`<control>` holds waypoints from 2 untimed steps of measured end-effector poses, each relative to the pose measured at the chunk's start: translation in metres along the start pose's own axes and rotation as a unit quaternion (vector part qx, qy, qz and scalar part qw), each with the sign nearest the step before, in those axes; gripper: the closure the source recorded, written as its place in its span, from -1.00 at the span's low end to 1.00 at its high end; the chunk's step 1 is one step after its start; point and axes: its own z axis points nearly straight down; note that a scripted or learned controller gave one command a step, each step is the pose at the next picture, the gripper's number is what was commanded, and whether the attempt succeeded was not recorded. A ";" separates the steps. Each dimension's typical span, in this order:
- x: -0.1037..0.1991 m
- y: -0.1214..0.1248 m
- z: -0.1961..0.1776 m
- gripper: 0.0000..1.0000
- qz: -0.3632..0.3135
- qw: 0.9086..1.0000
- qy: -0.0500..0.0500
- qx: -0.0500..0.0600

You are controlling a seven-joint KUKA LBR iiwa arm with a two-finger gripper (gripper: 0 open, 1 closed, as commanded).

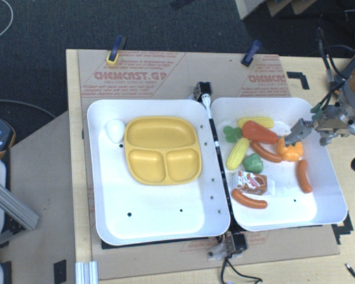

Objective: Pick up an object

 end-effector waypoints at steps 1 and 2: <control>0.065 -0.025 0.102 -1.00 -0.002 1.000 0.003 0.007; 0.150 -0.018 0.058 -1.00 -0.005 1.000 0.002 -0.002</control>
